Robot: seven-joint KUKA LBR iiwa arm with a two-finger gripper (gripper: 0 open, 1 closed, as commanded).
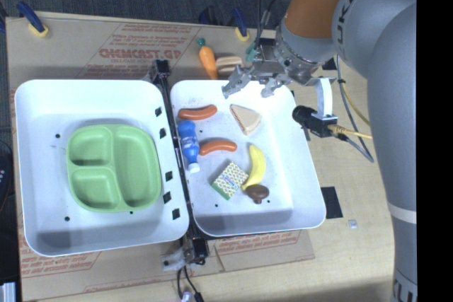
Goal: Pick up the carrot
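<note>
The carrot (207,60), orange with a green top, lies on the cardboard just behind the right bin's (304,173) far rim, outside both bins. My gripper (253,85) hangs over the far edge of the right bin, a short way right of and nearer than the carrot. Its two grey fingers (235,83) are spread apart with nothing between them.
The right bin holds two sausages (197,112), a sandwich wedge (245,118), a blue bottle (188,141), a banana (256,166), a patterned block (229,180) and a brown piece (257,193). A bun (228,64) lies beside the carrot. The left bin holds a green divided tray (113,166).
</note>
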